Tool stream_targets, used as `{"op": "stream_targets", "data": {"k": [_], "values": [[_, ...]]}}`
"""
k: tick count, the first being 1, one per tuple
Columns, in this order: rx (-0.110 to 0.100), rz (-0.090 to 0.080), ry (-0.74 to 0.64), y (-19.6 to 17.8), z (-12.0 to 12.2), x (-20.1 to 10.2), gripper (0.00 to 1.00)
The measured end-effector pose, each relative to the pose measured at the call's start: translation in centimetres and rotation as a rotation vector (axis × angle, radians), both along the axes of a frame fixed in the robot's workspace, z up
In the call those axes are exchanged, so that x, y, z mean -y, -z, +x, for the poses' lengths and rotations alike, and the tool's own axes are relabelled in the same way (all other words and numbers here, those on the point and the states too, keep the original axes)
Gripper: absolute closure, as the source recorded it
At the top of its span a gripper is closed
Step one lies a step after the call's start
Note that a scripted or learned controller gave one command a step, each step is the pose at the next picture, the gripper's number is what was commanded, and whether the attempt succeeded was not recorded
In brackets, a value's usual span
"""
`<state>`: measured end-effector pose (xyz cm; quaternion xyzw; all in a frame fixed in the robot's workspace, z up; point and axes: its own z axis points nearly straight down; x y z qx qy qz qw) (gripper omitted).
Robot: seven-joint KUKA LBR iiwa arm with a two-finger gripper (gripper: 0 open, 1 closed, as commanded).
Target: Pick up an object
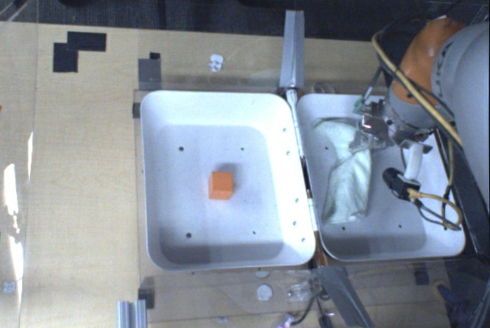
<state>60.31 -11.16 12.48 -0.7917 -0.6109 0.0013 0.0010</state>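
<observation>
Orange: one block; one white cloth; two bins.

An orange cube in a white bin; at 3 o'clock, a white cloth in another white bin.
</observation>
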Motion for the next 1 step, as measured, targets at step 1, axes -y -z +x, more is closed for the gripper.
{"op": "stream_targets", "data": {"k": [1], "values": [[0.002,-0.001,0.374,-5.33,1.13,0.02,1.00]]}}
